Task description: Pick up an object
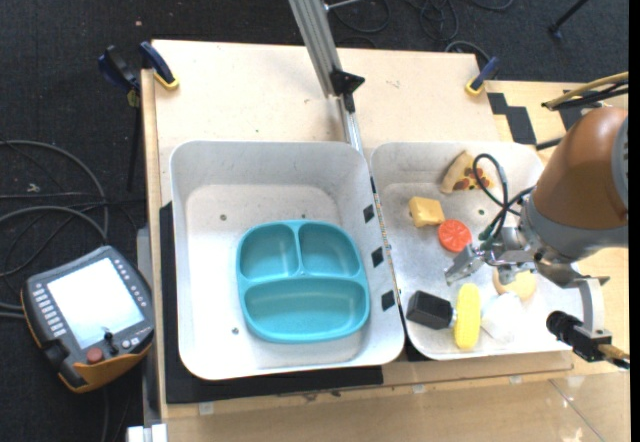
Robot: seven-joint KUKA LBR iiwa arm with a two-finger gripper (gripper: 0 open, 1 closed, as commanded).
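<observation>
Yellow banana-like piece (467,316) is lying in the right bin (400,165), just beneath the gripper (478,260); whether its fingers are spread or closed, I cannot tell.

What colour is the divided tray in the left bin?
Light blue, turquoise-like; the divided tray shows clearly in the camera view.

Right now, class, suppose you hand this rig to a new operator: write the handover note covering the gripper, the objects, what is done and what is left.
Gripper: low over the right bin, beside the red disc; whether it is open or shut cannot be told, and no object is seen in it.
Objects: all in the right bin: yellow block, red disc, black block, yellow cylinder, white piece.
Left bin: holds a teal tray.
Done: no pick confirmed.
Left: grasp one object and lift it.
</observation>
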